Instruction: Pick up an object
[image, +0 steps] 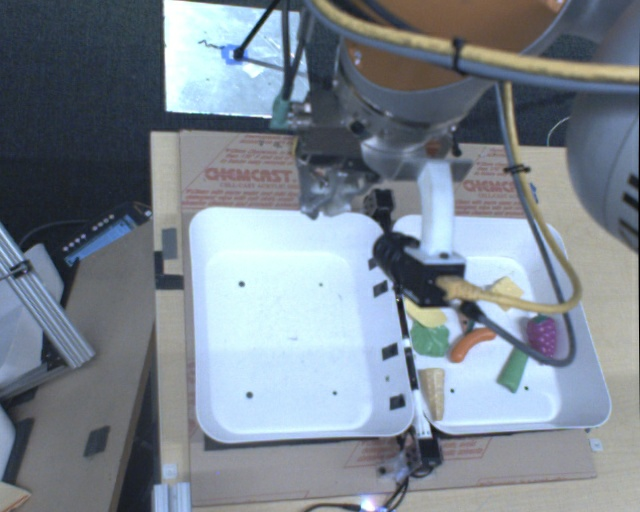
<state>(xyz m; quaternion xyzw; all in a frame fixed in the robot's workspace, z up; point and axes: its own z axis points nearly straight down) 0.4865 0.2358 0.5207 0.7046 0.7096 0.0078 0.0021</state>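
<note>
Two shallow white bins sit side by side on my table (168, 380). The left bin (280, 320) shows a few dark dots on its floor, and the right bin (555, 400) holds all the loose objects. My tool (325, 198) hangs over the far rim of the left bin, near that bin's far right corner and well apart from the objects. It appears as a small blur of metal, so I cannot tell whether it stands apart or together.

My arm (430, 60) crosses the top of the view and hides the far part of the right bin. By that bin's left wall lies a green piece (432, 341). A yellow-green piece (426, 316) lies just behind it, its shape hard to make out. An orange carrot-shaped piece (472, 343) lies just right of the green one, and a tan cone (432, 386) lies nearer the front wall. Further right are a green stick (514, 368), a purple grape cluster (543, 333) and a yellow piece (506, 290) whose left end is covered.
</note>
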